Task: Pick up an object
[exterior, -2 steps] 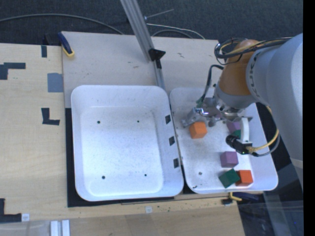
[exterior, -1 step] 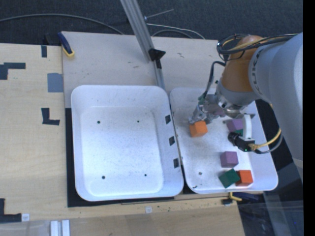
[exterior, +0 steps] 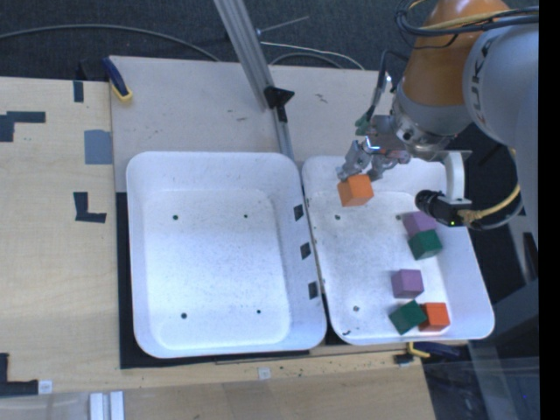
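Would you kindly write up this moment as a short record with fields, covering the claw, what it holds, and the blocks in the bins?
claw: above the right bin's far left part
held: orange block between the claw's fingers
right bin: two purple blocks, two green blocks, one small orange block
left bin: beside the right bin

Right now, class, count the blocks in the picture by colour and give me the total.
Orange blocks: 2, one at the claw, one in the right bin
Purple blocks: 2
Green blocks: 2
Total: 6
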{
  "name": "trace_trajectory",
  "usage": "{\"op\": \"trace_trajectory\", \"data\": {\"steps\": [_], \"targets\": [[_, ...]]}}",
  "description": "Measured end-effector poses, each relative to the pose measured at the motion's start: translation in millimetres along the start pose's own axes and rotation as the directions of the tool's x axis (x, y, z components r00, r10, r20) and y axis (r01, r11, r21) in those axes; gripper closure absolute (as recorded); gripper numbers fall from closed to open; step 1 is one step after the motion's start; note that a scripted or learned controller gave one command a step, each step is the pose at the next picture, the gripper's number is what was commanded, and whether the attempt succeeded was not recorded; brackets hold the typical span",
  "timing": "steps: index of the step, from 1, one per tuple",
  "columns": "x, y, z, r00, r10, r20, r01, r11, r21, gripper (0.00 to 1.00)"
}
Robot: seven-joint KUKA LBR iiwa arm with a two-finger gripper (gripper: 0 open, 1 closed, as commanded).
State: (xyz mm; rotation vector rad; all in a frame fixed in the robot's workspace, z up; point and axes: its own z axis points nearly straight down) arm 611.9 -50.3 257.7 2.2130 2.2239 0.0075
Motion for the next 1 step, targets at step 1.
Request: {"op": "trace_trajectory", "data": {"steps": [1], "targets": [[82.6,-39.5,66.9,1.0,-0.003,-0.002,0.003,1.0,0.009,1.0]]}}
